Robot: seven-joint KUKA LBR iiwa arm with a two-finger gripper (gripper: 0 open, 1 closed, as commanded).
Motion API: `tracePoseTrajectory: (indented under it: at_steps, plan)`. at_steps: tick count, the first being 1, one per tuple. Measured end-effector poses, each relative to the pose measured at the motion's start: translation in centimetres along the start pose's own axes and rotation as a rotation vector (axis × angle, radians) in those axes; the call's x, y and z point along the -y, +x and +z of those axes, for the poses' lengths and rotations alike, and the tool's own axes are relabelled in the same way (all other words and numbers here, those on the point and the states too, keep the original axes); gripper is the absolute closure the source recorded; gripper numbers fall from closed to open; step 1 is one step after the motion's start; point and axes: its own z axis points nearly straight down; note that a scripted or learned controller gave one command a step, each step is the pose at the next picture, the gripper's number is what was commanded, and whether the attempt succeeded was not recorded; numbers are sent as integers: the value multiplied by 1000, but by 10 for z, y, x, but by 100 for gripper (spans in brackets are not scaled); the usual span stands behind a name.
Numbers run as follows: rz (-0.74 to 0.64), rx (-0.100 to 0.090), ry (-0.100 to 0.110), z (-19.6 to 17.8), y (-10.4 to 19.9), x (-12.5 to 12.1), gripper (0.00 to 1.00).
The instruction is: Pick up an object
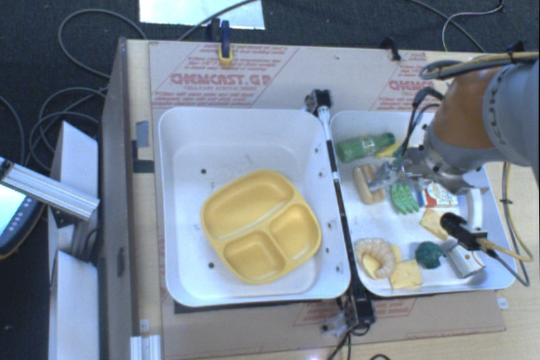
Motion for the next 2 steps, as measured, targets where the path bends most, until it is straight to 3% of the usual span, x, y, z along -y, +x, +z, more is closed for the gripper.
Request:
tracePoseTrajectory:
  at_steps: [1,2]
  plan:
    - [-1,-3,-5,-13,1,-3,100]
    - [-1,1,5,-122,-2,18,100]
